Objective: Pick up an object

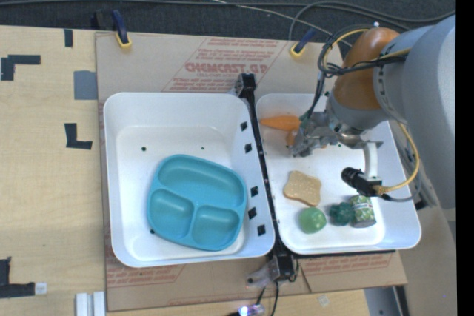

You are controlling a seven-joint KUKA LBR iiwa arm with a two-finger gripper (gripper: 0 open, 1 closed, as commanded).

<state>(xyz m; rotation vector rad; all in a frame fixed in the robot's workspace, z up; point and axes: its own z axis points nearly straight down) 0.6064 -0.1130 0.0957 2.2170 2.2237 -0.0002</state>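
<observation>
The two-finger gripper is low in the right white bin, at its far-left corner, just beside the orange carrot-shaped toy. Finger spacing: cannot tell. The step in hand appears to be the approach. The next move calls for centring on the carrot, closing, then lifting clear of the bin wall.

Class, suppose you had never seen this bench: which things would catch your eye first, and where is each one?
The blue divided tray lies alone in the left bin. The grey arm with its orange band enters from the right, its gripper low over the right bin, beside an orange carrot. Nearer the front lie a bread slice and a green ball.
</observation>
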